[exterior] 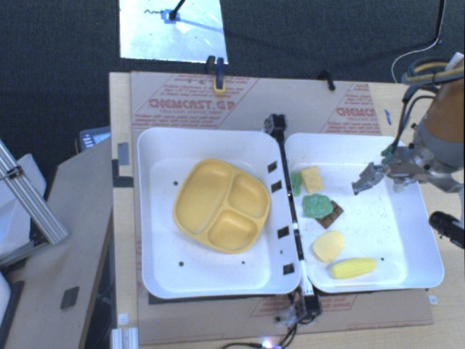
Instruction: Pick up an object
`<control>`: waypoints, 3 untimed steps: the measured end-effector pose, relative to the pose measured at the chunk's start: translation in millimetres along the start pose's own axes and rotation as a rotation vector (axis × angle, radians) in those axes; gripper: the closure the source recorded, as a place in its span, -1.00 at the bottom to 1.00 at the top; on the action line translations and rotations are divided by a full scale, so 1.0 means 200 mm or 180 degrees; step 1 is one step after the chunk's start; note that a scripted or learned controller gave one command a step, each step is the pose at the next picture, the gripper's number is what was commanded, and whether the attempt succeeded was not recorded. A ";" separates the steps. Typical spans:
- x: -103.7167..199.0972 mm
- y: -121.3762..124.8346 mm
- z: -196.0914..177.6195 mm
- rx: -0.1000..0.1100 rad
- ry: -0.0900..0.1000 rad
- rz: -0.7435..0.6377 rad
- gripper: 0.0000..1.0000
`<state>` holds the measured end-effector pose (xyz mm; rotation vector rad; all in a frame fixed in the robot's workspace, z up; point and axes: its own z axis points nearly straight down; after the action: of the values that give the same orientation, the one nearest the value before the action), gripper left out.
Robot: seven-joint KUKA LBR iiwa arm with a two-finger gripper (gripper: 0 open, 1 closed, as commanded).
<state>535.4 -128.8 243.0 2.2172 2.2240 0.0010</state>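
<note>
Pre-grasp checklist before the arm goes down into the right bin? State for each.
1. Gripper over right bin: ok.
2. Nothing between the fingers: ok.
3. Targets within the bin: yellow banana, pale yellow round piece, green leafy piece, yellow block: ok.
4. Gripper lined up over a target: not ok, it sits right of them.
5. Green piece free of the brown piece: not ok, overlapping.
6. Gripper height above bin floor: cannot tell.

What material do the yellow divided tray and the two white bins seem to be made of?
The yellow tray looks like moulded plastic with a matte finish: one even colour, soft rounded compartment edges, almost no glare. The left bin and the right bin look like thin formed plastic, smooth and slightly glossy, with rounded corners and curved walls; whether it is plastic or coated metal cannot be settled from here.
</note>
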 end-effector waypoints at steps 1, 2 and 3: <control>0.16 0.01 -0.82 -0.0067 -0.0006 -0.0019 -1.00; 0.43 -0.08 -1.14 -0.0028 0.0004 -0.0024 -1.00; 0.48 -0.05 0.09 0.0051 0.0004 0.0004 -1.00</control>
<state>525.4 -33.3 224.3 2.2272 2.2313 -0.0157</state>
